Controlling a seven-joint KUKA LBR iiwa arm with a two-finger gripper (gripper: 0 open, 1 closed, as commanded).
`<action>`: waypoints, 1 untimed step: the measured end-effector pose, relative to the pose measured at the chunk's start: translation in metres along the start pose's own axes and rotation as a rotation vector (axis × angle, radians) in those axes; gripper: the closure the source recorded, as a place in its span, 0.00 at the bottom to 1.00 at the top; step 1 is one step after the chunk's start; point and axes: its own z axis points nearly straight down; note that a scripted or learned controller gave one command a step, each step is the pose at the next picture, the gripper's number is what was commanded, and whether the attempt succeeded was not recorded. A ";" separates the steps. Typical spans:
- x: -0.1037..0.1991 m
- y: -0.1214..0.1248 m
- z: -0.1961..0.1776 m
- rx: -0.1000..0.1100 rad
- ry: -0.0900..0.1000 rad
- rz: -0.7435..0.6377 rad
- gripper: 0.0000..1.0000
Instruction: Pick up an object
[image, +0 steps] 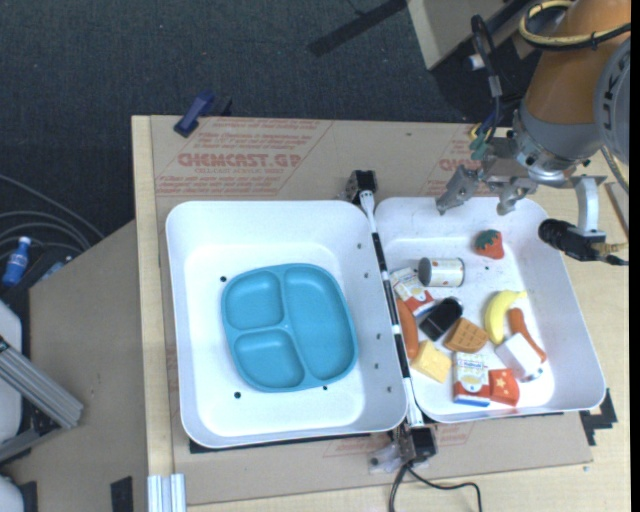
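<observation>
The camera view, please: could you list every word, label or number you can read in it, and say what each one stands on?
"CHEMCAST GP", in red, on the brown sheet behind the white bins; smaller red lines above and below it are too blurred to read.
More red print on the same sheet near the tool: too blurred to read.
Small packets in the right bin, such as the red and white carton: printing too small to read.
</observation>
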 end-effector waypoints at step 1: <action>-0.013 0.014 0.138 -0.001 -0.001 0.001 0.00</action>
